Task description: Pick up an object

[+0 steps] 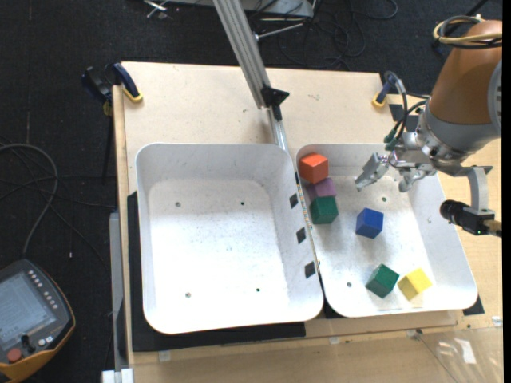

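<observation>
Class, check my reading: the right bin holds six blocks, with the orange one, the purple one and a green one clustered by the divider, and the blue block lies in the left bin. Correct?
Not quite. The camera view shows the blue block in the right bin, apart from the cluster by the divider. The rest stands.

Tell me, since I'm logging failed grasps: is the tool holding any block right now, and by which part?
Nothing is held. The tool hangs open above the right bin, with no block between its fingers; the blue block lies apart below it.

Pale wooden bench [335,94], two shallow white bins [160,174] side by side, clamps [128,84] at back corners
</observation>
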Action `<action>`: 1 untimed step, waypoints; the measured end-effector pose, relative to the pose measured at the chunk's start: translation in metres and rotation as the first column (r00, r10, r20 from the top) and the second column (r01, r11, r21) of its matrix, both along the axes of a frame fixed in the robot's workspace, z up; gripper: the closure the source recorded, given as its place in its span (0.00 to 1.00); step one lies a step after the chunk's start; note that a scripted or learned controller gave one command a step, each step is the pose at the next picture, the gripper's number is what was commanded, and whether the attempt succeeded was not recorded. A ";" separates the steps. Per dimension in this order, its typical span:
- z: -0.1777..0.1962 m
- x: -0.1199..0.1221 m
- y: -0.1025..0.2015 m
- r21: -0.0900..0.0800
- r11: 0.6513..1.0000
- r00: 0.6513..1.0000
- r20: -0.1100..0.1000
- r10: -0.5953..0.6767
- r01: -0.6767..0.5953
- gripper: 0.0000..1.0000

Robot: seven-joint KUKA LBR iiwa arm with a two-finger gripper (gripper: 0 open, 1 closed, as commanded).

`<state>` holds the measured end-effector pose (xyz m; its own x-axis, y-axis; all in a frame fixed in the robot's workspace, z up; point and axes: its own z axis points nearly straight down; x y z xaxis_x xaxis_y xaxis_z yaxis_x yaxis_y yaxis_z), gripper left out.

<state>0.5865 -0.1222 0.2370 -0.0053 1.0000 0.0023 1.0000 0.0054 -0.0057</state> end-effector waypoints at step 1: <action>-0.144 0.001 -0.050 -0.001 1.000 1.000 0.005 -0.008 0.008 0.00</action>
<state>0.5879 -0.1717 0.0930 0.0026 1.0000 0.0009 1.0000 -0.0026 -0.0006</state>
